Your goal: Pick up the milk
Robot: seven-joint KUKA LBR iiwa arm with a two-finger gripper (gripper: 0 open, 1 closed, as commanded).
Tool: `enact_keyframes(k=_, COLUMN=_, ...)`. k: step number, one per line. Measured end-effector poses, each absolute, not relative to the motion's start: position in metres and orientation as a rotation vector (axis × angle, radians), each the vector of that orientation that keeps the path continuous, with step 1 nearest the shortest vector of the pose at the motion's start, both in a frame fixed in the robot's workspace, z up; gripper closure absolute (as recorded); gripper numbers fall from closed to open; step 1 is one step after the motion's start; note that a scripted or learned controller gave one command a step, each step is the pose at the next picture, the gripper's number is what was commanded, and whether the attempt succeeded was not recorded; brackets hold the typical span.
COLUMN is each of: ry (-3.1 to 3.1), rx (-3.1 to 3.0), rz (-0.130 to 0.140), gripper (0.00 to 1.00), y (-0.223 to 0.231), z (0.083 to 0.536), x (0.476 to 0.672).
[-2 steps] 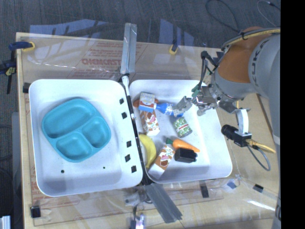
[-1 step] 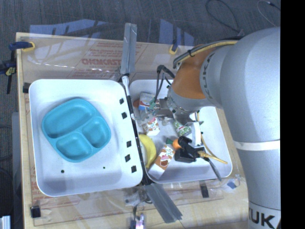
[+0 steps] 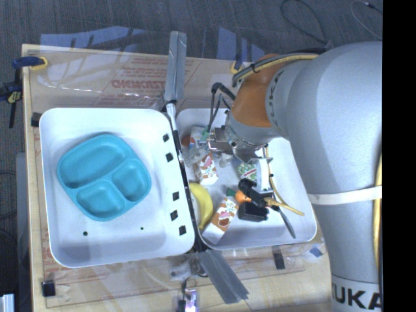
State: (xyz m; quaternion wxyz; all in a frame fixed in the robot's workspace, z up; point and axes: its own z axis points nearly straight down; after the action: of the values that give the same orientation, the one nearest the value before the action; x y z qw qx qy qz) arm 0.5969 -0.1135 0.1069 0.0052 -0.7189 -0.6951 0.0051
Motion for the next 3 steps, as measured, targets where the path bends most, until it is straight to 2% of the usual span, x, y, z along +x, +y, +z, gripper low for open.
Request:
enact_keyframes(k=1, ry=-2.18, rx=-2.244, rz=0.017, gripper=1.0, y=-0.112, z=0.117, x=0.597)
enact_keyframes(k=2, ry=-2.042, rx=-2.382, rz=0.005, gripper=1.0, y=-0.086, z=0.192, x=0.521)
enact_keyframes(k=3, ry=-1.723, rx=-2.625, rz=0.004, gripper=1.0, y=-0.121, z=0.199, x=0.533)
